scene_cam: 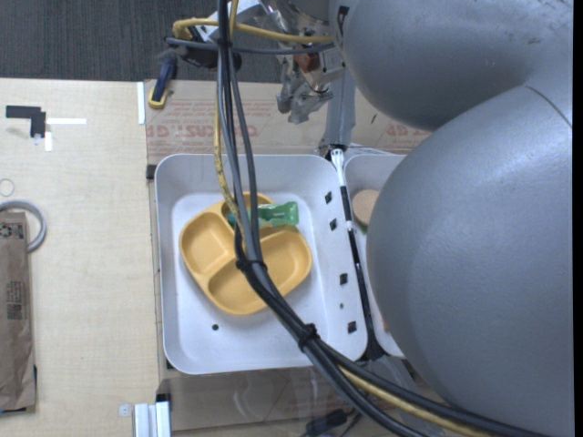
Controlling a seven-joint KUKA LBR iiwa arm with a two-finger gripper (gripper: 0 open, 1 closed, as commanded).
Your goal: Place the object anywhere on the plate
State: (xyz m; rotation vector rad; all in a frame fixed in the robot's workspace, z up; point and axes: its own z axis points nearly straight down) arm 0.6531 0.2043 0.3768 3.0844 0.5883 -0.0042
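The left bin (182,335) holds a yellow plate (239,260) with three compartments, lying a little toward the bin's far side. A green object (276,214) rests at the plate's far rim, over the upper right compartment; its left end is crossed by the black cables (239,153) that hang down through the middle of the view, so its full outline is hidden there. It looks flat and roughly oblong, though the cables make the shape hard to judge.

The gripper (301,106) hangs above the far edge of the bench, beyond the bin's far wall and over the brown cardboard (264,121) with red print. It sits well apart from the green object and from the plate, and nothing shows between its metal tips. Whether those tips are spread or closed I cannot tell, since they are small and mixed in with brackets and yellow tubing (264,33).

The grey arm (465,198) (bulky, very near the camera) covers most of the right bin (364,167), where a pale tan round thing (365,208) peeks out beside the dividing wall.

On the wooden bench (82,198) to the left lies a brown paper bag (15,308).
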